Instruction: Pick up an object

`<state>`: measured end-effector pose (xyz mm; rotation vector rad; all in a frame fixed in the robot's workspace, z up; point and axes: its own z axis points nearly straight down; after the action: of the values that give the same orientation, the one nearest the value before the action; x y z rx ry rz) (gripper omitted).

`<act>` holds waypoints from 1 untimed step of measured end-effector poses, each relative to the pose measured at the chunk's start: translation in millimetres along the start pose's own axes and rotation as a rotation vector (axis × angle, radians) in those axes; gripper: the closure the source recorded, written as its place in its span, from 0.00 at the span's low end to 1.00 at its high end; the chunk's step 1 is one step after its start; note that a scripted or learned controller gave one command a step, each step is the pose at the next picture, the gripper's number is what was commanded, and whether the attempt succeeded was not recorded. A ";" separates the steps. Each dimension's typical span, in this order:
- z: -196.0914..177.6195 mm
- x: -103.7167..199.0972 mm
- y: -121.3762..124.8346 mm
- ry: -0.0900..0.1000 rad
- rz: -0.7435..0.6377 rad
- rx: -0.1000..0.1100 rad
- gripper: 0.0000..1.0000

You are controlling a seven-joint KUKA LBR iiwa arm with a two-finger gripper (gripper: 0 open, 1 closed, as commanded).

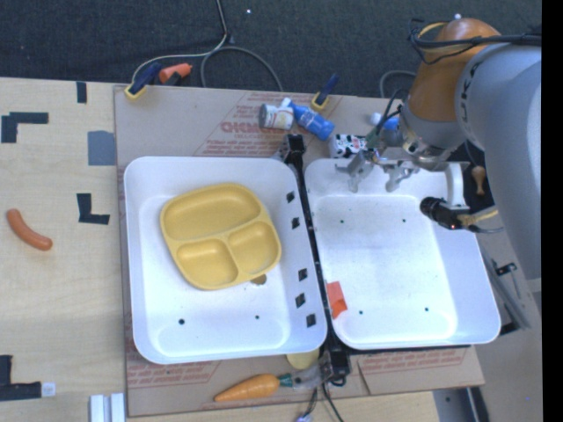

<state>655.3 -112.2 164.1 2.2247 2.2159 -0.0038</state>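
Yellow divided plate (220, 234) in the left bin (145, 323) looks light, stiff, slippery; grip its three-o'clock rim. Gripper (376, 176) hangs open, empty.

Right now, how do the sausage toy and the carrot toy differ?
The sausage is reddish-orange and lies on the wooden bench left of both bins; the carrot is lighter orange and lies on the cardboard just below the left bin. The sausage is rounded at both ends and slightly curved, while the carrot tapers to a point and has a pale stem end. Both are small, elongated and outside the bins.
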 end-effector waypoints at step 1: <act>-20.8 74.9 -113.9 0.006 -0.008 0.008 0.00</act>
<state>541.7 -36.8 184.8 2.2236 2.2315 -0.0065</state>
